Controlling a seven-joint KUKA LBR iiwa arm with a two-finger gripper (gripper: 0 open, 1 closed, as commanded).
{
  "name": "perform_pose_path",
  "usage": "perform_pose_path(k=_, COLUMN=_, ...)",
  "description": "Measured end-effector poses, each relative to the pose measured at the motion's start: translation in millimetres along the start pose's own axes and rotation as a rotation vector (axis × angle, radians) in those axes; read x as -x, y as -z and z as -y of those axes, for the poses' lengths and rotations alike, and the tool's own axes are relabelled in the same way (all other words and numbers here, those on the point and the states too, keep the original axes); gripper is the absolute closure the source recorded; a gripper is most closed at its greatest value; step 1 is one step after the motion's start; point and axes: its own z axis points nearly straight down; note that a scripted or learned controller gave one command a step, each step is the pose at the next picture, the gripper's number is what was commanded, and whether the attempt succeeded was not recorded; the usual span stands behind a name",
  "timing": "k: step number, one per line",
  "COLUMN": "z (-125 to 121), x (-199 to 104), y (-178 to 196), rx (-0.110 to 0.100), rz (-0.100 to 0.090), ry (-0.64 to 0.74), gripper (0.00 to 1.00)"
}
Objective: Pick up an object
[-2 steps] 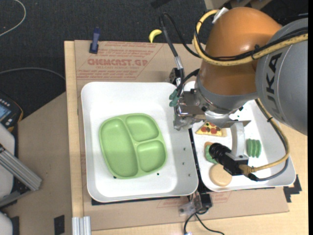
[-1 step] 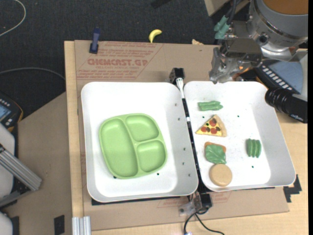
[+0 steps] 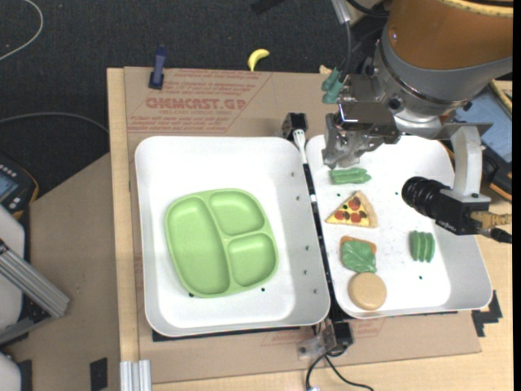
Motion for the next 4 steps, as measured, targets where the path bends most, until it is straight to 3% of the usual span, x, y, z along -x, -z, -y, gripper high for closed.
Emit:
perform_pose_path(k=1, z=-1, x=0, y=13, rx=0.008, rz=-0.001, ry=0.000, gripper=1.00)
perform_pose_path(k=2, z=-5, x=-55, y=-94, rx=-0.005, rz=0.001, ry=0.003, gripper=1.00)
perform_pose_path(k=4, z=-7, x=-53, y=-67, rx=0.009, rz=-0.002, ry=0.001, gripper=1.00)
